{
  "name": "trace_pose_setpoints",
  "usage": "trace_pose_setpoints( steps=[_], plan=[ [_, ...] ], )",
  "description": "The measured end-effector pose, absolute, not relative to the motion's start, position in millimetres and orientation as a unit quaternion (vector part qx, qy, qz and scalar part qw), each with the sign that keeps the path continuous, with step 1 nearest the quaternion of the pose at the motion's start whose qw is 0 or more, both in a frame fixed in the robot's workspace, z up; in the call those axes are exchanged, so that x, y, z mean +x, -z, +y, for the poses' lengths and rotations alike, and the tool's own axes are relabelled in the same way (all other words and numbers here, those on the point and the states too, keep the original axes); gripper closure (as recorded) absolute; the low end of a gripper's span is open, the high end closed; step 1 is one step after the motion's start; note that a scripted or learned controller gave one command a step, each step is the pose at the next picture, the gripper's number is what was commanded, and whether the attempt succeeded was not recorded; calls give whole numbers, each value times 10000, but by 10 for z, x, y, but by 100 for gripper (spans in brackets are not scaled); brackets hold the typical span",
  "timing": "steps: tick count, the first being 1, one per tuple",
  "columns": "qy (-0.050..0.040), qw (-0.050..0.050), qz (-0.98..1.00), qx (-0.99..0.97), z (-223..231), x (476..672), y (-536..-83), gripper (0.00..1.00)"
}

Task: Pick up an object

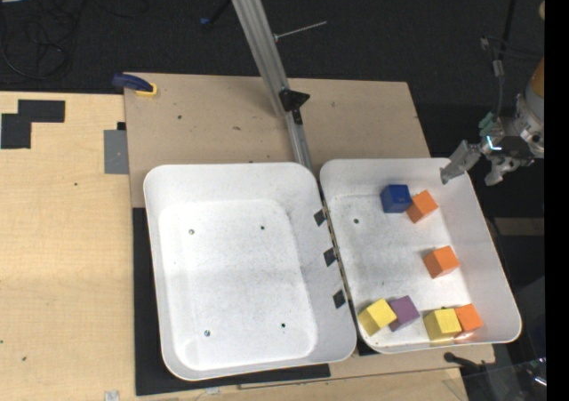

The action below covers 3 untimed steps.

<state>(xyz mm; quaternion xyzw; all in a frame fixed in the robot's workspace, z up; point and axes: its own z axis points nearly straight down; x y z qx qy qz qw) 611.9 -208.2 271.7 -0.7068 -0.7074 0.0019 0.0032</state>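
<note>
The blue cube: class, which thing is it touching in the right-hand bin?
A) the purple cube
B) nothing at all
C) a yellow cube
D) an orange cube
D: the blue cube sits near the far end of the right bin, and an orange cube presses against its right side.

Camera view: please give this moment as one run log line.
end effector: open, above right bin far edge | held: nothing | blocks: seven in bin
</note>
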Motion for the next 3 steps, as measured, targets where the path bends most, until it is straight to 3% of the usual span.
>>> trace_pose_setpoints(
  steps=[1,3],
  plan=[
    [-10,11,-7087,-7055,-2075,6128,-2746,0],
    [-17,31,-7081,-7061,-2015,6153,-1835,0]
  ],
)
